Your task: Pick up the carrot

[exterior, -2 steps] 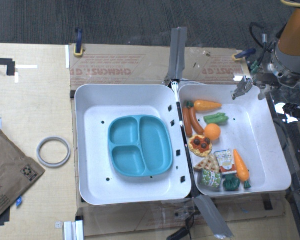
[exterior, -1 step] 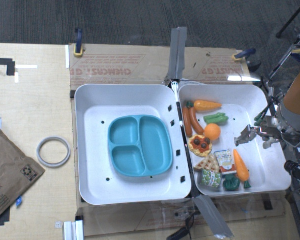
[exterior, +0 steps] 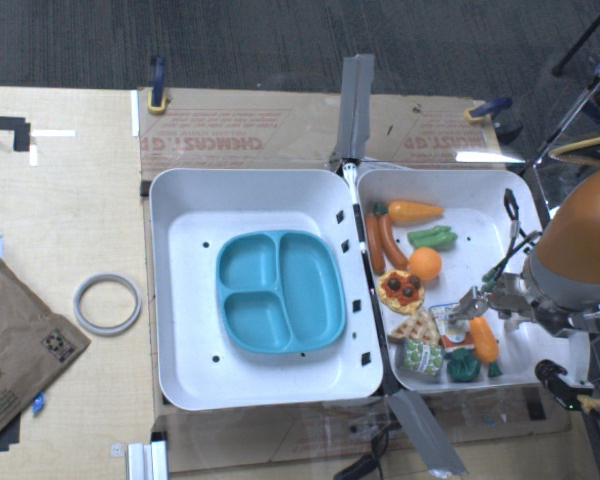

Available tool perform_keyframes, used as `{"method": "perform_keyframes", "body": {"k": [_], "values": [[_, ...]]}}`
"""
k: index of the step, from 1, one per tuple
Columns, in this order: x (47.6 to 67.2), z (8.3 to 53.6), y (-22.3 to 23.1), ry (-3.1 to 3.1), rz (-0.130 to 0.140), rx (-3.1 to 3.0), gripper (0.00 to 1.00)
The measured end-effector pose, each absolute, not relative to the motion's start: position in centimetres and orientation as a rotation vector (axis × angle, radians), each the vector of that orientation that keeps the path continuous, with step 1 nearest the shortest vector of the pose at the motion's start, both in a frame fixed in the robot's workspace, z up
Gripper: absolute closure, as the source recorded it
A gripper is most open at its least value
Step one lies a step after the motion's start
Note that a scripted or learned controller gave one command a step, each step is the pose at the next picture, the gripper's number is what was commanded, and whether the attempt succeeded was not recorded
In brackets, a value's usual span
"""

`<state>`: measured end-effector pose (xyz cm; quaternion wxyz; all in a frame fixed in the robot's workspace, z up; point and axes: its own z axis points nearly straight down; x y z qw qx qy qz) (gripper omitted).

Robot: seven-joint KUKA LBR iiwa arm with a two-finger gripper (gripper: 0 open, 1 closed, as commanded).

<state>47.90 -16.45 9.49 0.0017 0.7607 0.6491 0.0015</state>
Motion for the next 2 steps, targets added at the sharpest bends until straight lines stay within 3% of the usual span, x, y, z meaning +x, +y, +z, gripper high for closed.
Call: {"method": "perform_keyframes", "body": {"k": [1, 2], "values": [[48.1, 10.4, -16.4, 2.034, 0.009, 2.389, 1.0], [48.1, 19.1, -8.4, 1.874, -0.004, 2.523, 1.0]]}}
